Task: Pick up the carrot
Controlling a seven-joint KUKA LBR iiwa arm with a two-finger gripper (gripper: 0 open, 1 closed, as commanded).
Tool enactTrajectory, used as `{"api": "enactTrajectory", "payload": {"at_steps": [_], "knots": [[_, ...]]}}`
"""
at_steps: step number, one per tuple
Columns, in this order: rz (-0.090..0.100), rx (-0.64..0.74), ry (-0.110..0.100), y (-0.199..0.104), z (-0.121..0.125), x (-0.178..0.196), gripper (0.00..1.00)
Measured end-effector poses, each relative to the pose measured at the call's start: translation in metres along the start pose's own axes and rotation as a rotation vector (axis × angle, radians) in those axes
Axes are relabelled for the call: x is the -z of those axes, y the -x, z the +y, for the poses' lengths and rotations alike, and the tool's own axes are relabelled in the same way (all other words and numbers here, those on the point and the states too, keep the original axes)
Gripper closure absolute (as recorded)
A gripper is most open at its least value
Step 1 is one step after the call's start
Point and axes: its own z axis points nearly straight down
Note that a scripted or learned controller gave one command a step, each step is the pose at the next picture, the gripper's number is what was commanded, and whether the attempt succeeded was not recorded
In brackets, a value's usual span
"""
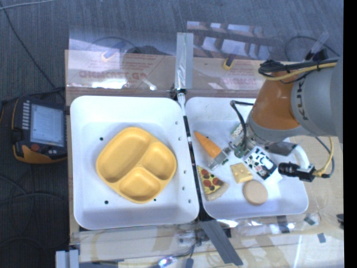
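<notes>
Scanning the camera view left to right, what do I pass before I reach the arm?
Handheld control pad → yellow divided plate in the left bin → carrot → gripper → cracker → round cookie → arm.

fixed overhead camera, slanted down, both bins (pixel 134 108) in frame, seemingly mid-distance

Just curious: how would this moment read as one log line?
carrot: lying in right bin, unheld | gripper: just beside carrot | yellow tray: left bin
</notes>
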Motion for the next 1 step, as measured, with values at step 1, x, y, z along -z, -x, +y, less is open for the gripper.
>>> {"api": "enactTrajectory", "payload": {"at_steps": [1], "knots": [[-0.001, -0.001, 0.004, 0.0003, 0.0020, 0.0106, 1.00]]}}
